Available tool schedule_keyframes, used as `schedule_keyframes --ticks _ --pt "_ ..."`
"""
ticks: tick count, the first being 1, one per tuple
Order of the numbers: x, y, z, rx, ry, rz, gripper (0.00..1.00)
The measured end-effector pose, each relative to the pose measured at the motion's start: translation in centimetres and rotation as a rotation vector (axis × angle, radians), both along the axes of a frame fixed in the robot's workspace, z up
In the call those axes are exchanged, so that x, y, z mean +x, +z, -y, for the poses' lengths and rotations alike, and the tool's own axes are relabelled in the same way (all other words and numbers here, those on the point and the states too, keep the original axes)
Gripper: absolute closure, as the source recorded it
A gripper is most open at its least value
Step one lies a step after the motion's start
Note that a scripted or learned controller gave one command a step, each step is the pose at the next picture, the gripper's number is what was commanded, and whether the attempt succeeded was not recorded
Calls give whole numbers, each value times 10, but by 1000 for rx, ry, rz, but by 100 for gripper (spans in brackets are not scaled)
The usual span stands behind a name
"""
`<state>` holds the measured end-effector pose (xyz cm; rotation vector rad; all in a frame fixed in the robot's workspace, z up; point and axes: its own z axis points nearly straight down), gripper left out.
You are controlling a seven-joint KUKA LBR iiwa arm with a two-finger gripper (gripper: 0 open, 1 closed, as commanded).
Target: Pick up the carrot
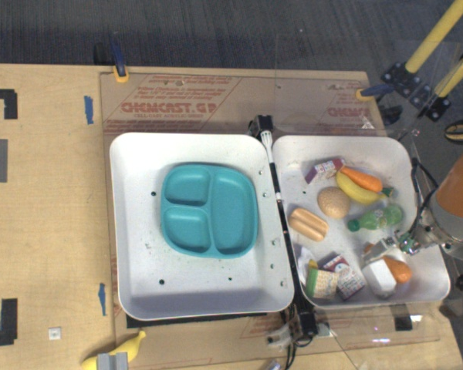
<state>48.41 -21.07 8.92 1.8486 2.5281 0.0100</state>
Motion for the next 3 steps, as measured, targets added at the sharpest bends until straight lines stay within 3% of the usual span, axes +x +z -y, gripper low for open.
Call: schedule_keyframes --ticks 1,2,3 --pt "0 0 -45 -9 307 1 0" --pt "0 0 -60 -11 316 2 0" --pt "0 1 -71 -17 567 2 0"
